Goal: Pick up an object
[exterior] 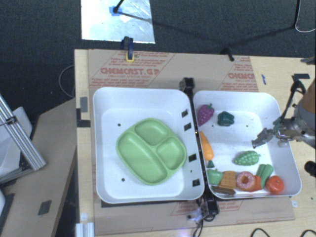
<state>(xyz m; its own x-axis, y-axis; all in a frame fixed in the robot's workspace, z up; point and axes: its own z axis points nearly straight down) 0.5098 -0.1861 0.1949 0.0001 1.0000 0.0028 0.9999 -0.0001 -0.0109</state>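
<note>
Just one camera here, mounted up above the bench (pixel 163 68) and angled down at a slant, far enough back to fit both white bins: the left bin (pixel 106 132) and right bin (pixel 276 107) sit side by side mid-frame. The arm (pixel 303 117) pokes in from the right edge, with dark floor beyond the bench's far side.

The gripper (pixel 260 139) hung over the right bin (pixel 269 102), just above a green toy fruit (pixel 246 158). Beyond it lay purple grapes (pixel 205 113); a divided green plate (pixel 151 151) sat in the farther bin (pixel 106 132).
</note>
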